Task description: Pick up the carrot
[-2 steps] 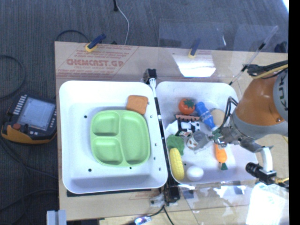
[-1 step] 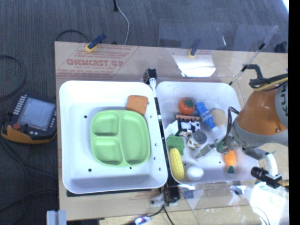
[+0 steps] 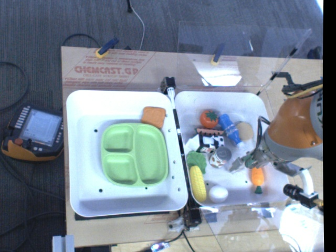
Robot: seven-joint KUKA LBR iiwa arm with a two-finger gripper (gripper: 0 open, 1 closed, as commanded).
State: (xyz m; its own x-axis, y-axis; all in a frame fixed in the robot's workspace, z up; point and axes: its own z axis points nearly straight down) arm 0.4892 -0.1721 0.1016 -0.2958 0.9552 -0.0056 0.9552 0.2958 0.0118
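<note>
The gripper hangs low over the right bin, close to that bin's right wall, with the grey arm and its orange band reaching in above it. Whether it is spread or pressed together cannot be told, since the wrist hides much of it. The carrot lies on the bin floor just beside the gripper, toward the bin's near right corner, its orange body pointing toward the near wall with a small green tip at that end. It appears to lie free on the floor; nothing shows it clamped.

Just left of the gripper sits a small grey round can, and beside that a black-and-white patterned piece. Farther toward the far wall lie a red tomato, a blue bottle and a pale round item. Along the left wall of the right bin there is a green leafy vegetable, and below it a yellow corn cob reaching toward the near left corner. A white egg rests next to the corn by the near wall.

The left bin carries a green divided plate in its middle and an orange piece of bread near its far right corner. A handheld control pendant lies on the carpet to the left of the bench.
</note>
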